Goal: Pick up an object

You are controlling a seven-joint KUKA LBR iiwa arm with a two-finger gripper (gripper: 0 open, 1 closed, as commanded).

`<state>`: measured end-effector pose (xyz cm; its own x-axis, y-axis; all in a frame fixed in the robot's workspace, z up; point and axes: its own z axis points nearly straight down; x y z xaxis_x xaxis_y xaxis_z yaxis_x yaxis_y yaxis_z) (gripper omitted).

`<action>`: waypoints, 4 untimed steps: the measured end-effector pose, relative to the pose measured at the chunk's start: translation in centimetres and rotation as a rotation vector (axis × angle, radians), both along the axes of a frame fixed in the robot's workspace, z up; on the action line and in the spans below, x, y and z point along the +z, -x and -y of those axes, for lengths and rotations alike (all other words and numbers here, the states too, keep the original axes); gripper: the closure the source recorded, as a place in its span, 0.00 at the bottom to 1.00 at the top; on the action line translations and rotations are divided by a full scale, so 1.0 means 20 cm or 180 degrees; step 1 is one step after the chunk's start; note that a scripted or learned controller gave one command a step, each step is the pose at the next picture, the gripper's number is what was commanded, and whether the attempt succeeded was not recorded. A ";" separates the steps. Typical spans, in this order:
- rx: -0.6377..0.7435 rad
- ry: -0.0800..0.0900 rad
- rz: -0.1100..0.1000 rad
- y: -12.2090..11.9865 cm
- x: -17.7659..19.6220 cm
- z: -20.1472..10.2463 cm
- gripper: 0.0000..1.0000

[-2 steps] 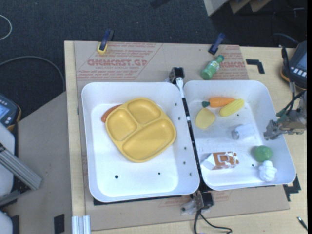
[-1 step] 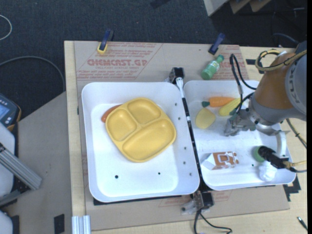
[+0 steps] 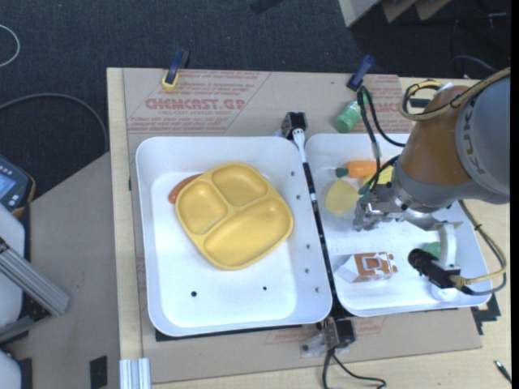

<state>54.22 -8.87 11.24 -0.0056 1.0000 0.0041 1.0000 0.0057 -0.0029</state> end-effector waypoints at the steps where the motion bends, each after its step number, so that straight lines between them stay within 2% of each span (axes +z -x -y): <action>1: 0.0000 0.0007 0.0026 0.26 0.52 -0.24 1.00; 2: 0.0012 0.0005 0.0033 0.31 0.84 -0.58 1.00; 3: -0.0024 0.0019 0.0008 0.01 0.51 -0.47 1.00; 4: -0.0027 0.0016 0.0029 0.19 0.88 -0.35 1.00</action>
